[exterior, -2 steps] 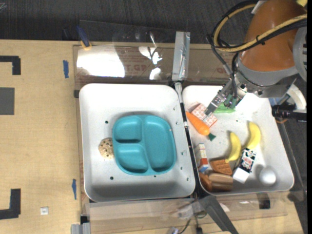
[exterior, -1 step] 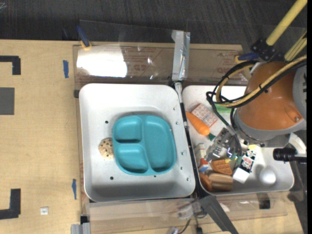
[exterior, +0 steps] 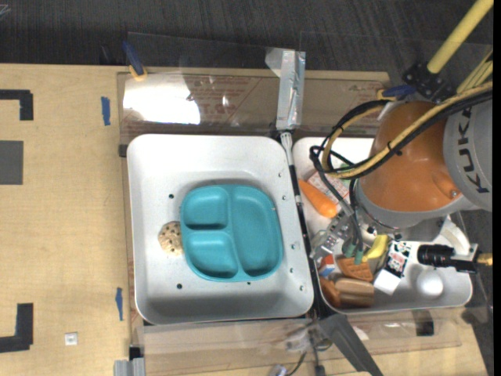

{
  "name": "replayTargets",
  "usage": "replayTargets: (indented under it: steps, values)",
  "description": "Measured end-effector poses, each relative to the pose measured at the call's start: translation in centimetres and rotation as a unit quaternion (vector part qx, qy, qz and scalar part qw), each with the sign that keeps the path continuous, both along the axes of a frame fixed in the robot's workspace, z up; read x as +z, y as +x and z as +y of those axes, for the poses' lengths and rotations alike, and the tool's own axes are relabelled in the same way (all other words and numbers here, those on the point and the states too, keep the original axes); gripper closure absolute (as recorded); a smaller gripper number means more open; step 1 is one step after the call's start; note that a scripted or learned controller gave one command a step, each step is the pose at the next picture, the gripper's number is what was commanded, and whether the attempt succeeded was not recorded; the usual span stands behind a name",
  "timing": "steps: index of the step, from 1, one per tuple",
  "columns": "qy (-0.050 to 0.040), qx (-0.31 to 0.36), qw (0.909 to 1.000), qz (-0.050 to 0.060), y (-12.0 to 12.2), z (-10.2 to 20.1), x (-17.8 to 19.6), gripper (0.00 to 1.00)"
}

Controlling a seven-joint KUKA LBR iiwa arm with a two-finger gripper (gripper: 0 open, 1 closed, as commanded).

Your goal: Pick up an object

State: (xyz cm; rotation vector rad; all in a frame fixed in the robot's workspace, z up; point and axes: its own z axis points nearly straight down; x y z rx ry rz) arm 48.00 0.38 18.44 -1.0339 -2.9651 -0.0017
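The right bin holds a heap of small things: an orange carrot at its left wall, a brown bun-like piece at the front, a yellow piece and a white printed box. My gripper hangs low over this heap, just left of the yellow piece and below the carrot, under the orange wrist band. The arm hides most of the bin's back half. Nothing is visibly lifted out of the heap.
The left bin carries a teal divided plate with a speckled cookie at its left edge. A divider wall separates the bins. Cables loop beside the wrist. Clear plastic sheeting lies behind the bins.
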Motion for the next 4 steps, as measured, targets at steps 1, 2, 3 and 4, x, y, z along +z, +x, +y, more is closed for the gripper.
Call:
replayTargets:
  steps: [1,2,3,4]
  values:
    - [-0.0007,0.044,0.999,-0.004,1.8,-1.1,6.5,1.0]
    - [-0.0006,0.044,0.999,-0.003,1.7,-1.1,6.4,0.0]
    - [-0.0015,-0.034,0.9994,0.002,-0.3,-14.0,-4.8,0.0]
    - [-0.0007,-0.231,0.9728,-0.016,4.8,-12.9,-8.6,0.0]
